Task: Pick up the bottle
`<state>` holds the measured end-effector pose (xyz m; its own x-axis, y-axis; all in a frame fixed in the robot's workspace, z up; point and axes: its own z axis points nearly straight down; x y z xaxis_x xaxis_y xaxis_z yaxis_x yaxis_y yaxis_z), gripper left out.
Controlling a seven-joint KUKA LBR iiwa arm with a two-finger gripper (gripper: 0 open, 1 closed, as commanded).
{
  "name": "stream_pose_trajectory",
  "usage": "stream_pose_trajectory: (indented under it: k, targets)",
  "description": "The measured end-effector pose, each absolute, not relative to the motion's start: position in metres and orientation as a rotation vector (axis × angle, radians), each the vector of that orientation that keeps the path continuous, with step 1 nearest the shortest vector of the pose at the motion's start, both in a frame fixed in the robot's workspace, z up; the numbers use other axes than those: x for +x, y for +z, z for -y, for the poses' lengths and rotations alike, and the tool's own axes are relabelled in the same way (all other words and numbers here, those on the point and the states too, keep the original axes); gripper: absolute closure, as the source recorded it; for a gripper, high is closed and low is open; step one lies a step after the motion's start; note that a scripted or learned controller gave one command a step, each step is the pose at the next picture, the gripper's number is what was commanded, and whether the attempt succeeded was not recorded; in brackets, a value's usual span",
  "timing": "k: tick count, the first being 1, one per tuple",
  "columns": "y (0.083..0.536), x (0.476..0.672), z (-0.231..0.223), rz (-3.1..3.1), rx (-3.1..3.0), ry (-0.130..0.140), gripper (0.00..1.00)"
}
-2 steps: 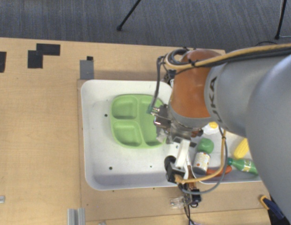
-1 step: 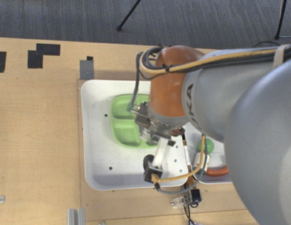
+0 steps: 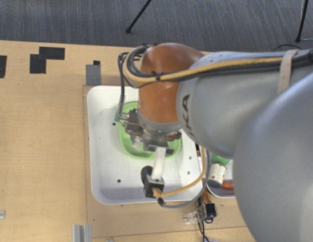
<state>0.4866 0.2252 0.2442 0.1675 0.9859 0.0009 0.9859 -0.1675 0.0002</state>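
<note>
We look down on the grey metal gripper (image 3: pixel 145 135), which hangs under the arm's glossy orange band (image 3: pixel 164 82). The wrist covers its tips, so we cannot tell whether it is open or closed, and we see nothing held in it.

Directly under and around the gripper lies a bright green, rounded, smooth-looking piece (image 3: pixel 127 137), resting in the left bin (image 3: pixel 103 150), a shallow tray of matte white plastic with rounded corners. Just below the gripper a white bar (image 3: pixel 159 166) leads to a black plug (image 3: pixel 150 184), with a yellow cable (image 3: pixel 189 189) looping off it.

Well to the gripper's right, in the right bin (image 3: pixel 216 190), a small pale cylinder with an orange end (image 3: pixel 216 173) appears to be the bottle, though the broad grey arm (image 3: pixel 257 130) hides most of that bin.

The surface (image 3: pixel 40 150) is pale wood, with black tape patches (image 3: pixel 47 59) far to the gripper's upper left.
</note>
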Motion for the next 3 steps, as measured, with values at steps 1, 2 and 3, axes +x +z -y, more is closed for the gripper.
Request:
stream_pose_trajectory:
  k: [1, 2, 3]
  targets:
    - [0.303, 0.487, -0.235, 1.632, -2.684, -0.001, 1.00]
    - [0.313, 0.487, -0.235, 1.643, -2.677, -0.002, 1.00]
    - [0.386, 0.487, -0.165, 1.301, -2.859, -0.005, 1.00]
